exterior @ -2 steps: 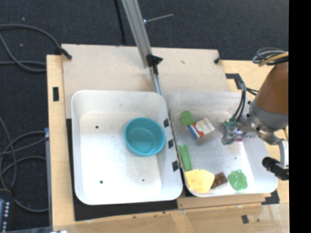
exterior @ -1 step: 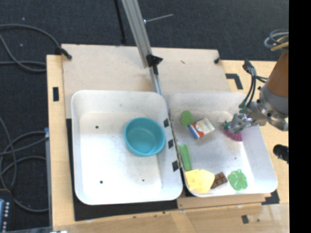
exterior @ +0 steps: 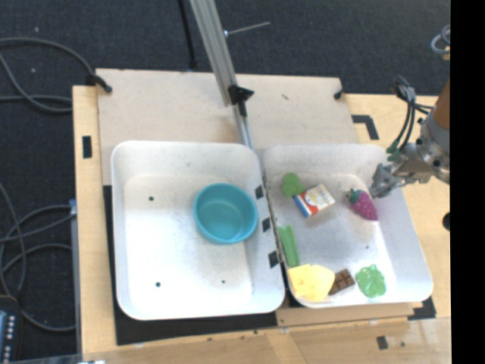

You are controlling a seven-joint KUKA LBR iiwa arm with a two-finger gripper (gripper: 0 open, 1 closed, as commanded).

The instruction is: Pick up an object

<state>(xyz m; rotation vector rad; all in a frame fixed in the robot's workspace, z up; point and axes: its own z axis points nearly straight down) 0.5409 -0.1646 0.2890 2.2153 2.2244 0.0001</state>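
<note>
Dark carpet with loose black cables surrounds a pale wooden bench [exterior: 167, 105], and a slanted aluminium post [exterior: 216, 44] rises from its back edge. Two shallow white bins sit side by side on it. The left bin [exterior: 151, 279] carries a teal bowl [exterior: 225, 212], well away from the jaws.

The jaws [exterior: 385, 179] hang over the far right corner of the right bin [exterior: 409, 249]; whether they are parted or closed cannot be made out at this angle, and nothing is visible between them.

The nearest candidate is a purple grape-like toy [exterior: 364, 205], just below and slightly inward of the jaws, apparently not touched. Further inward lie a small red, white and blue carton [exterior: 315, 199] and a green round piece [exterior: 291, 184]. Toward the near rim, well apart from the jaws, sit a yellow wedge [exterior: 311, 281], a brown block [exterior: 343, 280], a green leafy piece [exterior: 370, 280] and a green stick [exterior: 288, 243] along the divider.

To do this step well, I would centre over the purple toy before descending, since it lies close to the bin wall and an off-centre close could nudge it against the rim. It looks small and rounded, so it should be caught across its middle, with the descent reaching almost to the bin floor.
</note>
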